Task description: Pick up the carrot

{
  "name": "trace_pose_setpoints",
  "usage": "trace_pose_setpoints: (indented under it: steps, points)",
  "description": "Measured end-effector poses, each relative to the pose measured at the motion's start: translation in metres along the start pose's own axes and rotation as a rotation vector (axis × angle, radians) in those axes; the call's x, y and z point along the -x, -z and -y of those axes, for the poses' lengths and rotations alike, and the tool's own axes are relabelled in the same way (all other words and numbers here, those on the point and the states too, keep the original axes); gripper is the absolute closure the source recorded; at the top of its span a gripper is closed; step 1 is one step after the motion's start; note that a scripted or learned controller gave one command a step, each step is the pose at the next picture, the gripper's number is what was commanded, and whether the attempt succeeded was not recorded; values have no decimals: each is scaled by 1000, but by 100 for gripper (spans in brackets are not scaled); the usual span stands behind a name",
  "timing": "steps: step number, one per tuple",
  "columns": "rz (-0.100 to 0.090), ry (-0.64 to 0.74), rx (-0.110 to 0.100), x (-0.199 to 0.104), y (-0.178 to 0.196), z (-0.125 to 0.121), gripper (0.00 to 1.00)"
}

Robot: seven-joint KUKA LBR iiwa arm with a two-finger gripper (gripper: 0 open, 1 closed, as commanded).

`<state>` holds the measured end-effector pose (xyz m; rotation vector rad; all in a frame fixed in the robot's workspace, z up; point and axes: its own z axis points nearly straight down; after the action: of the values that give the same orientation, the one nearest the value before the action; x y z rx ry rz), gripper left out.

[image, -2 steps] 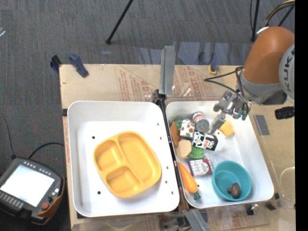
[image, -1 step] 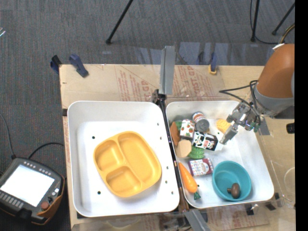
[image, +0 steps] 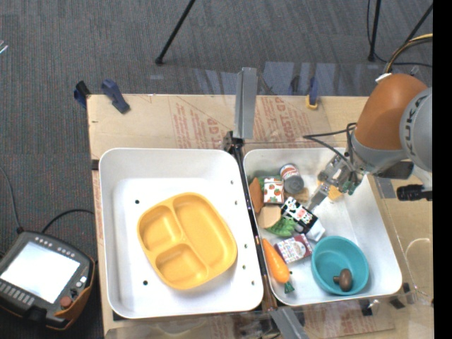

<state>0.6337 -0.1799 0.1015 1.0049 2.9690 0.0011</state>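
We see the carrot (image: 276, 262) as a short orange piece with a green tip at its lower end. It lies at a slant in the right bin (image: 378, 221), near the bin's lower left wall, just beside a teal bowl (image: 340, 265). The gripper (image: 323, 193) hangs above the bin's middle; we cannot tell its state.

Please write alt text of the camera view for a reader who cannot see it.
The gripper hangs over the right bin, apart from the carrot lying at that bin's front left. The left bin holds a yellow divided plate.
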Motion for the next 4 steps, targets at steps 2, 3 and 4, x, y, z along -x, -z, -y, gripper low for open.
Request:
trace_pose_setpoints:
  steps: [2, 3, 4]
  points:
    - [3, -144, 2, 12, -9, 15, 0]
    - [-8, -364, -4, -29, -14, -7, 0]
    - [-7, -346, -5, -52, -13, 27, 0]
